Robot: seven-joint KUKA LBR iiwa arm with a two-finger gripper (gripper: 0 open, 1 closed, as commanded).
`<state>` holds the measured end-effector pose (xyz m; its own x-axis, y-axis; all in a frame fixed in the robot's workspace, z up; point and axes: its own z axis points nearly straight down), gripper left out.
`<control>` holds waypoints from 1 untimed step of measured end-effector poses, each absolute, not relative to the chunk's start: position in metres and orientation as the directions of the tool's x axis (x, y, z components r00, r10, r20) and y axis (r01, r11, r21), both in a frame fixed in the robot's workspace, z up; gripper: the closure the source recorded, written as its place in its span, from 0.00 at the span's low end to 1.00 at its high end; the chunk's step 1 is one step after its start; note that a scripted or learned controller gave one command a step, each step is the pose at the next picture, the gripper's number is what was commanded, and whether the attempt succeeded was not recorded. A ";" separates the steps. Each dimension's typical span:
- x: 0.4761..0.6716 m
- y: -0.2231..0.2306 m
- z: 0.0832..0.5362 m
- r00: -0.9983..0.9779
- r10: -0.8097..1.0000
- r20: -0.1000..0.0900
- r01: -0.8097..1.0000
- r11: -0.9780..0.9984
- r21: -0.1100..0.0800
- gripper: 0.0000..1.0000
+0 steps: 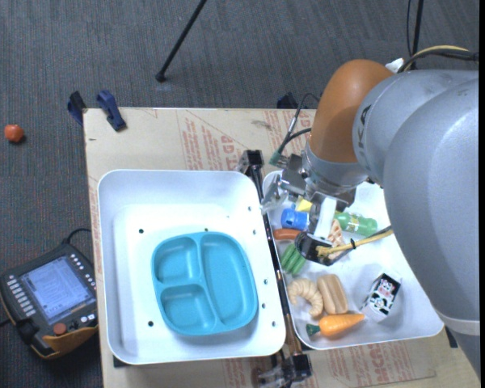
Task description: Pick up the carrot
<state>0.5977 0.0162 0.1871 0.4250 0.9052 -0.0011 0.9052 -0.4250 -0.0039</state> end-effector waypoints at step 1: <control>0.551 -0.148 0.212 0.220 0.975 -0.001 0.975 -0.220 -0.002 0.00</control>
